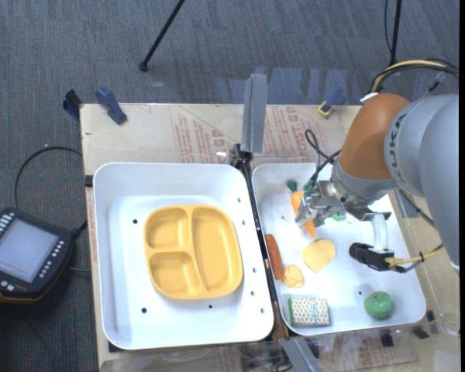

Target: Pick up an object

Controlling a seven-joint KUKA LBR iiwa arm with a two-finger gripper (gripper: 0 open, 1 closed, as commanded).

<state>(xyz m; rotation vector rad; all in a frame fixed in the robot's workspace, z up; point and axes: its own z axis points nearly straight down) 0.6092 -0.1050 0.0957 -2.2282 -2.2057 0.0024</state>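
The arm [407,142] reaches in from 3 o'clock and bends down over the right bin [349,285]. Its gripper [311,210] hangs low at about 10 o'clock in that bin, right over a carrot [297,202]. The carrot lies aslant, with one orange end showing at the gripper's 11 o'clock and the other tip poking out at its 6 o'clock. The wrist covers the middle of the carrot. Whether the gripper is clenched on it or released cannot be told from this view.

A small green bit [292,184] sits just beyond the carrot at 11 o'clock, near the bin's corner. A sausage [273,256] lies along the bin's wall at 9 o'clock. A yellow slice [319,254] lies just below the gripper, close to the bin's middle. A tan lump [294,276] sits just beside the slice at its 8 o'clock. A patterned block [310,311] rests near the rim at 7 o'clock, and a green apple [378,304] sits at 5 o'clock, well apart from the rest.

The left bin [116,246] holds a yellow divided plate [194,250] near its middle. On the floor at the bench's 9 o'clock lies a pendant [19,254] with a grey screen.
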